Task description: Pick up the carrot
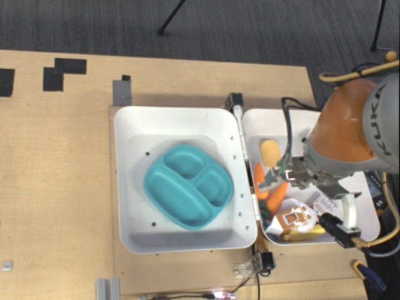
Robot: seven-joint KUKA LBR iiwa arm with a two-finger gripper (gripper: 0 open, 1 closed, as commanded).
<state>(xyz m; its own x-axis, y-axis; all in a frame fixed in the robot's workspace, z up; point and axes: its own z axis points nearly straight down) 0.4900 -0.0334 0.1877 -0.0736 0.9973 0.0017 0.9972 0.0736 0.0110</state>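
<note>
The carrot (277, 195) is crowded by clutter; the hand's (282, 177) grip cannot be told; a neighbouring item may be seized instead.

— Bins? 
— Two white bins (125, 167), side by side. 
— Contents? 
— One teal divided plate (189, 186); at its three o'clock, one carrot (275, 197), one yellow rounded item (270, 150), one printed packet (295, 218).

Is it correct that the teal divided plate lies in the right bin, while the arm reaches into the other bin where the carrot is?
Not quite. The camera view shows the teal divided plate in the left bin. The arm reaches into the right bin, where the carrot lies.
</note>
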